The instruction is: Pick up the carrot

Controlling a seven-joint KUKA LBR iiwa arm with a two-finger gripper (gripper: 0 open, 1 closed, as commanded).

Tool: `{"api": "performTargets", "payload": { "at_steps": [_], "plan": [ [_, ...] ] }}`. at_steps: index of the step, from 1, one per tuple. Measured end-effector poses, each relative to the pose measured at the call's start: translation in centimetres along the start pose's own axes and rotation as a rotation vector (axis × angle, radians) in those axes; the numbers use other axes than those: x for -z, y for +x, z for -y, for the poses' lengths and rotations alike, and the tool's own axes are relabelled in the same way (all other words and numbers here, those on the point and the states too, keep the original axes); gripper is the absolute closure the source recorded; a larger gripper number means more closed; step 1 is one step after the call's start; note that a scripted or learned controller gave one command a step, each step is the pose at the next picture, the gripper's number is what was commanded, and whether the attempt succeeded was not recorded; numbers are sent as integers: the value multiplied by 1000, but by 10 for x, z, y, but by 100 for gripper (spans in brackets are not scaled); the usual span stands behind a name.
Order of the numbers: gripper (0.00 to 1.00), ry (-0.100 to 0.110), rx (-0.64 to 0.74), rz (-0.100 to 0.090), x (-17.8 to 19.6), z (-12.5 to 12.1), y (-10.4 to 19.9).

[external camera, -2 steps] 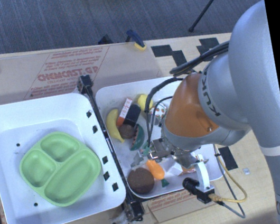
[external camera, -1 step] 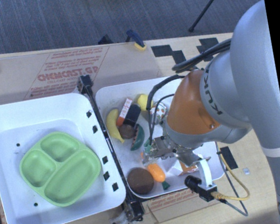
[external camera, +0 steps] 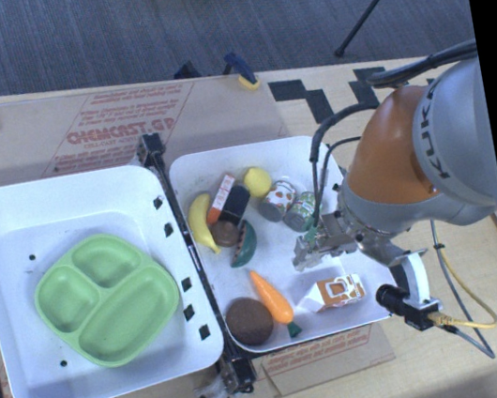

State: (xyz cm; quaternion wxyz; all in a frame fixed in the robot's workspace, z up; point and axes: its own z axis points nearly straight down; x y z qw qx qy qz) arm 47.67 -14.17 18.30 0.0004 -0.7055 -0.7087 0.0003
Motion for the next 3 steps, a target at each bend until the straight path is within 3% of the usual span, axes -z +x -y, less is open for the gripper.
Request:
{"api": "performTargets", "payload": {
  "at_steps": [1, 2, 3],
  "plan": [
    [0, 1, 1, -1, 0, 0, 1],
    [0, -2, 3, -1, -90, -1, 44],
    [100, 0, 8, -3, -80, -2, 44]
  ]
}}
